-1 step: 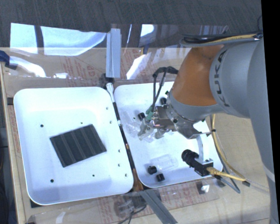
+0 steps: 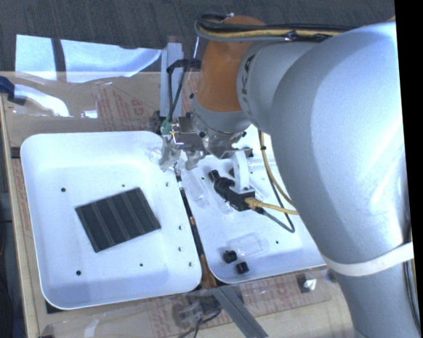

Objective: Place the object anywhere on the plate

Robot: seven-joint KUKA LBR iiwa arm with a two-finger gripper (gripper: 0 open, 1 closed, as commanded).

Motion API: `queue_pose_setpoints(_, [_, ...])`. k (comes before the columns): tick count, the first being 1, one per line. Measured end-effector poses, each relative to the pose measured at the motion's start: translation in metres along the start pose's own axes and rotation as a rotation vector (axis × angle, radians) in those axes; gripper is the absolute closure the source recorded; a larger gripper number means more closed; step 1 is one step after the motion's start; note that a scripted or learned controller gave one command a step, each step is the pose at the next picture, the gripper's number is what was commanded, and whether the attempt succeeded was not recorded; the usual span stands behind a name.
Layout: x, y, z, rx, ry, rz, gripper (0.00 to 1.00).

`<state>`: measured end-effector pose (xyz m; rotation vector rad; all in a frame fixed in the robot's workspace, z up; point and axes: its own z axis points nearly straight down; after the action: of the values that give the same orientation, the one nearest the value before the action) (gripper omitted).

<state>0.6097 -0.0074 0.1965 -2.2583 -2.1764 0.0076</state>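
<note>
Grey arm [image 2: 341, 154] at frame right; gripper [image 2: 175, 154] upper centre, open or closed can't tell. 2 small black pieces [image 2: 229, 256] lie below it in right bin [image 2: 280, 248]; ribbed plate [image 2: 118, 218] lower left of gripper

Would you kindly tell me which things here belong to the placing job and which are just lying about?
Job: dark ribbed plate in the left bin; gripper above the bins' shared edge; small black piece and black cube in the right bin, either perhaps the object.
Lying about: pale sheet; blue clamp; grey bar, all outside the bins.
</note>
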Motion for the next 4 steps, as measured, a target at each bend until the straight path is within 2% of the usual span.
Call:
queue_pose_setpoints(1, [0.026, -0.020, -0.144, -0.005, 0.000, -0.087, 1.00])
queue_pose_setpoints(2, [0.096, 0.015, -0.071, 0.002, -0.002, 0.173, 1.00])
queue_pose_setpoints(3, [0.230, 0.036, -0.071, -0.001, -0.001, 0.221, 1.00])
queue_pose_setpoints(4, [0.233, 0.034, -0.080, 0.004, -0.004, 0.209, 1.00])
